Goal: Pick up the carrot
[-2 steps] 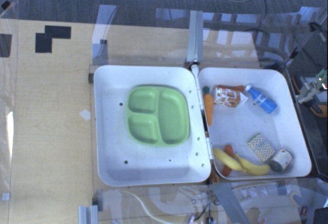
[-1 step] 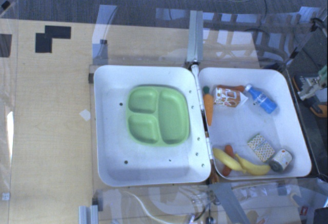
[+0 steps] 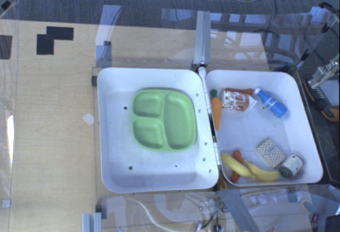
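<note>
Seemingly parked at the view's right edge, the gripper (image 3: 328, 74) sits well apart from the carrot (image 3: 215, 112).
Whether it is open or closed cannot be told. The carrot lies across the right bin (image 3: 297, 130) from it, tight against that bin's left wall. Its long axis runs up-down in view, green end uppermost, beside a snack packet (image 3: 235, 100).

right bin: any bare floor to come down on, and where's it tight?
Bare floor in the right white bin's middle, bordered by the orange carrot at the left wall, white-orange carton and blue bottle above, patterned packet and yellow bananas below. Front edge is crowded.
</note>
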Robot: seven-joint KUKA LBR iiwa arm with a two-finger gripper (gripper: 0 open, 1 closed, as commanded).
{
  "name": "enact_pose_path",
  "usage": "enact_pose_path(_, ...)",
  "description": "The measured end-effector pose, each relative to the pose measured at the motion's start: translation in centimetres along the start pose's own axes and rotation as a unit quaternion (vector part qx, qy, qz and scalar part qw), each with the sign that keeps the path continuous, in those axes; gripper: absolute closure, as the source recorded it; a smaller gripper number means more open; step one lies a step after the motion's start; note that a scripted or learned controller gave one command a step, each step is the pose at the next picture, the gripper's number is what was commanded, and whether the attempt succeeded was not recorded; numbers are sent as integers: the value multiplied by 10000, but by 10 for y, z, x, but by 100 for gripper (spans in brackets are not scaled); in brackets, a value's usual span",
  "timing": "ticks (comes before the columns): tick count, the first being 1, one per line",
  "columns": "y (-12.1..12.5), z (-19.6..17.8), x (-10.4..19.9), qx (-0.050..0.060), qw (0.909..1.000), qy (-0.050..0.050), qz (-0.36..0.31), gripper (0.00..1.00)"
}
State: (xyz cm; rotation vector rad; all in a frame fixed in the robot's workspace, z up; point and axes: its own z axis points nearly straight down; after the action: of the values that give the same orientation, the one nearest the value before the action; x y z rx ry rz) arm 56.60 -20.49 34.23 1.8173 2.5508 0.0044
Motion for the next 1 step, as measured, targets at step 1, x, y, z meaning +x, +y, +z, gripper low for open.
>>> enact_pose_path(1,60,14,-20,-4,9953,1,-970,100)
